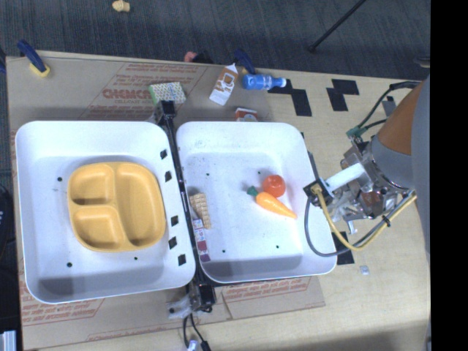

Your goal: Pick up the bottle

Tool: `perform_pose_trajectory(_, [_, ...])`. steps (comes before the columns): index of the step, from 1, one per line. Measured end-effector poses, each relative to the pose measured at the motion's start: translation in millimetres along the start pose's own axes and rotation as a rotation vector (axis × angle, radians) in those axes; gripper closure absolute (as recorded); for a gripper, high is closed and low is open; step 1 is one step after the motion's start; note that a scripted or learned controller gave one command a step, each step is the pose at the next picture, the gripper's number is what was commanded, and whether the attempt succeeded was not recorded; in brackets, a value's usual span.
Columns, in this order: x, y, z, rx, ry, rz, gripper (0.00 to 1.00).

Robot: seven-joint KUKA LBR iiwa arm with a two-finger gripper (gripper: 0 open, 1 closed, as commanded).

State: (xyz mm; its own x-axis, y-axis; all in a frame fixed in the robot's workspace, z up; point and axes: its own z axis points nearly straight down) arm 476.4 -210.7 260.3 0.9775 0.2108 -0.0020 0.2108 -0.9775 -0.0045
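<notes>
Under my two white bins [44, 159] lies a sheet of brown cardboard [95, 79], and that is where nearly all the lettering sits. Just above the left bin's far rim, red print runs across the cardboard [128, 93]; I make out something like "CHEM" at the start of the big line, but the rest blurs. Below the bins' near rims, more red lines of print [267, 287] show on the cardboard, too small to read. A small carton [224, 85] lying above the right bin carries a printed label I cannot read. The blue bottle [259, 82] beside that carton shows no legible wording.
</notes>
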Motion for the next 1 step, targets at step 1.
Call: perform_pose_trajectory(1, [-0.1,0.0,-19.8,-0.001,0.000,0.004,1.00])
